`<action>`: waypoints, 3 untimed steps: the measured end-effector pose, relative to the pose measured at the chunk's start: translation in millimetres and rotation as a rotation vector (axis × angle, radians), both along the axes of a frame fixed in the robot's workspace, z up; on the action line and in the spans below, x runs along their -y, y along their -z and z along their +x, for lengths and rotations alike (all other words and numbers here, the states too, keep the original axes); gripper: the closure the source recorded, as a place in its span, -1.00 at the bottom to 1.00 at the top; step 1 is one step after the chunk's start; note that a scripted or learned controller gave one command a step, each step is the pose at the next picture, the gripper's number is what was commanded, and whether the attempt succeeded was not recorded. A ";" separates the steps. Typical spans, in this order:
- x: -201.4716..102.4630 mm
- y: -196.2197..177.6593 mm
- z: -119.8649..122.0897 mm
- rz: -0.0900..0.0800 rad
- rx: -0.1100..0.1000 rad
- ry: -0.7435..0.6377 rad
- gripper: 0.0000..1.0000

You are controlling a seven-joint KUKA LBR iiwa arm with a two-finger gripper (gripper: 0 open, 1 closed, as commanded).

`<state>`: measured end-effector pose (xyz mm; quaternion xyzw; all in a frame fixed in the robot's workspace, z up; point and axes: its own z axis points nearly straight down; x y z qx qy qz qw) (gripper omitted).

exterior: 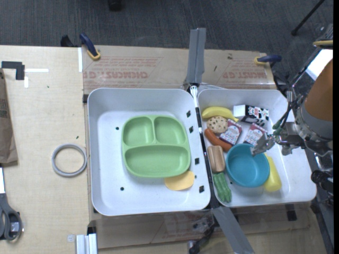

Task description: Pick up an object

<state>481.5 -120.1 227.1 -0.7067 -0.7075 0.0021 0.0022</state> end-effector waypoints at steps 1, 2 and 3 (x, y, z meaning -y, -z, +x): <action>-15.4 118.7 20.1 -0.001 0.006 -0.180 -1.00; -10.8 123.3 37.8 -0.003 0.027 -0.209 -1.00; 2.7 123.5 62.6 0.000 0.029 -0.170 -1.00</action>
